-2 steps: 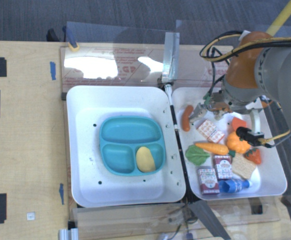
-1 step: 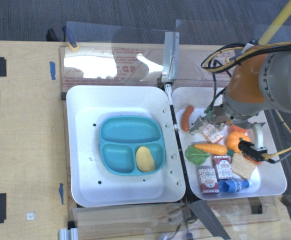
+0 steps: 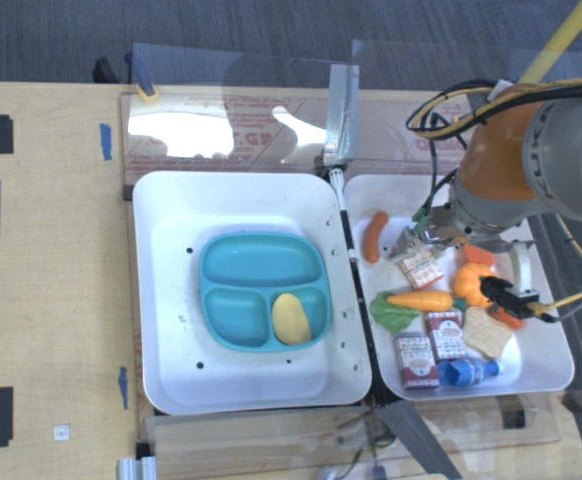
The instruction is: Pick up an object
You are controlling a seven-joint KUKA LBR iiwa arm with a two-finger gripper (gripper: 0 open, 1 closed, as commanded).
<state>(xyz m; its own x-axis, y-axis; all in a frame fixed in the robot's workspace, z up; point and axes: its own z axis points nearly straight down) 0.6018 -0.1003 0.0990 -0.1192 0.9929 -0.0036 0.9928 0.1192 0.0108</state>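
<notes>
hand [image 3: 418,236], sausage [image 3: 374,236] just left

I'm seeing my grey arm [image 3: 566,158] wearing a glossy orange band [image 3: 496,158], with black and yellow cables [image 3: 441,108] looping alongside.

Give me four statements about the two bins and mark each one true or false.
1. The yellow potato-like item lies in a compartment of the teal tray. True.
2. The teal tray sits in the right bin. False: it sits in the left bin.
3. The carrot lies in the right bin. True.
4. The sausage lies on the teal tray. False: it lies in the right bin, near the divider.
</notes>
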